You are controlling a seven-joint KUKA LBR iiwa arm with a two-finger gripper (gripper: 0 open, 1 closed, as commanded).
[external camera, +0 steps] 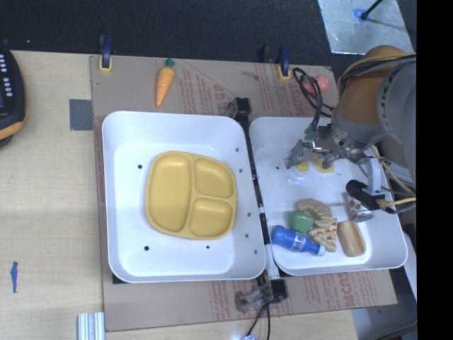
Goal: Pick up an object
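Observation:
My gripper hangs low over the far part of the right bin. Small yellow bits show just beneath it, mostly hidden by the gripper body. Toward the near side of that bin lies a cluster: a blue bottle, a green piece, a tan knobbly item, a pizza-like slice and a brown bun. The gripper stands well apart from this cluster, farther back.
The left bin holds a yellow divided plate. A toy carrot lies on the board behind the bins. A dark handset sits at the far left edge. Clamps line the board's back edge.

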